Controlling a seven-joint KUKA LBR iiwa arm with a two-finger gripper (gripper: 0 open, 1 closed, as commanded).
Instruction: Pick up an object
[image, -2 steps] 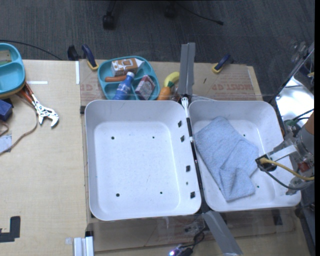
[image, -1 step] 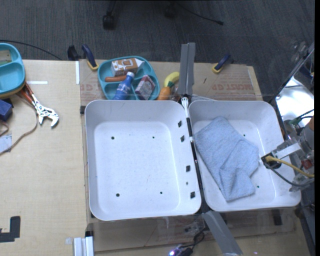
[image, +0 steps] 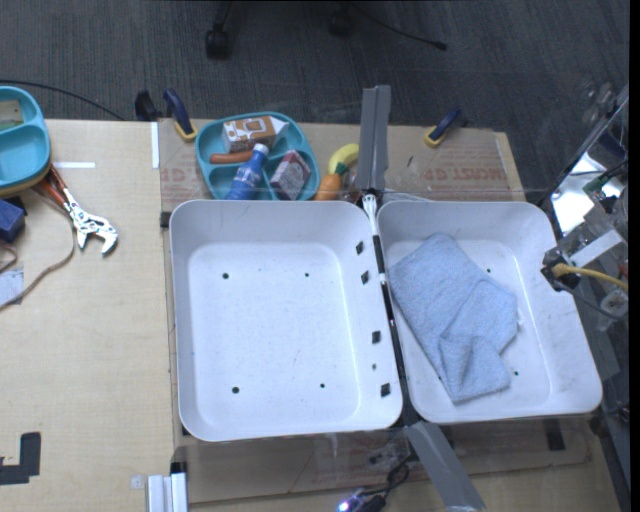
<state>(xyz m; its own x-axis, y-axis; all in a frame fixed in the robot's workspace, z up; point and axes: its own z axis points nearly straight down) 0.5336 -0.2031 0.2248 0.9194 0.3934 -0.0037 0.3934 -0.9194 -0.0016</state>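
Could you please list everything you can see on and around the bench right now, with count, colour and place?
bins: 2, white, side by side on the bench
cloth: 1, light blue-grey, folded, lying in the right bin
tray: 1, teal, behind the left bin, holding small packets and a blue bottle
banana: 1, yellow, beside the tray
carrot-like item: 1, orange, below the banana
clamps: 2, blue and yellow, at the bench's far edge
wrench: 1, silver, on the bench far left
second tray: 1, teal, far left edge
arm: 1, partly seen at the right edge, by the right bin
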